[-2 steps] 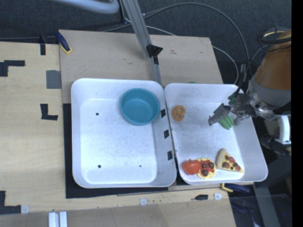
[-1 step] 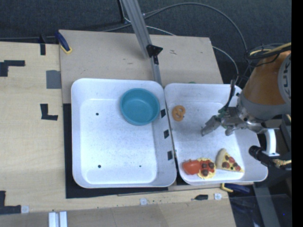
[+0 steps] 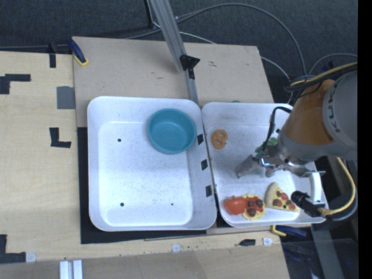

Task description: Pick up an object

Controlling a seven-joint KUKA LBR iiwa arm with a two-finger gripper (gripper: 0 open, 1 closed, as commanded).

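Observation:
My gripper [image 3: 250, 165] hangs low over the middle of the right bin [image 3: 244, 116], reaching in from the right under the grey arm with its orange band [image 3: 307, 118]. A small orange pretzel-shaped piece [image 3: 219, 138] lies up and to the left of it, apart from it. Toward the bin's front edge rest a red toy with dark spots [image 3: 244, 206] and a pizza slice [image 3: 281, 199], both below the gripper. Nothing shows held in the gripper. A blue bowl [image 3: 171, 131] sits at the back of the left bin [image 3: 110, 173].
A grey metal pole [image 3: 174, 36] slants in from the top down to the seam between the bins. Cables [image 3: 279, 28] loop behind the right bin. A black part [image 3: 302, 201] of the arm overhangs the right bin's front right corner.

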